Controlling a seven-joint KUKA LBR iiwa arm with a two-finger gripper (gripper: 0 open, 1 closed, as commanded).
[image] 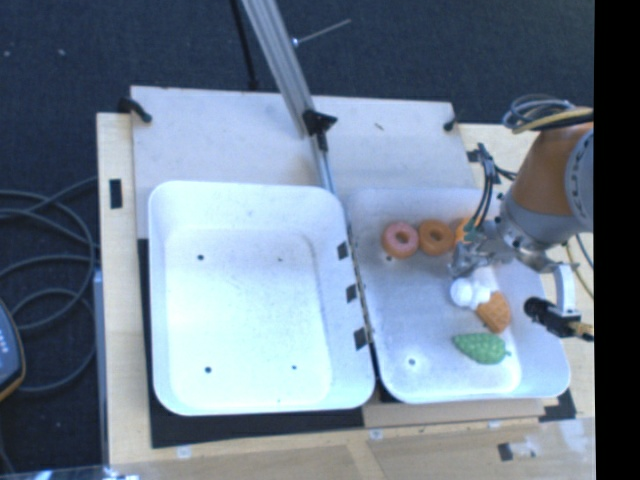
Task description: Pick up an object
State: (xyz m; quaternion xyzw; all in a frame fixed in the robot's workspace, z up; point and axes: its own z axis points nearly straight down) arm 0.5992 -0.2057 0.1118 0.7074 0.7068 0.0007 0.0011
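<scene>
No text, label, brand, number or sign can be read anywhere in the view. The two white bins (250, 298) carry only small dark dots and specks, not characters. The dark device at the near left edge (8, 353) shows a few tiny coloured marks that may be buttons or printing, but they are too small and blurred to make out. The grey arm with its orange band (548, 178) at the right bears no legible marking.
</scene>
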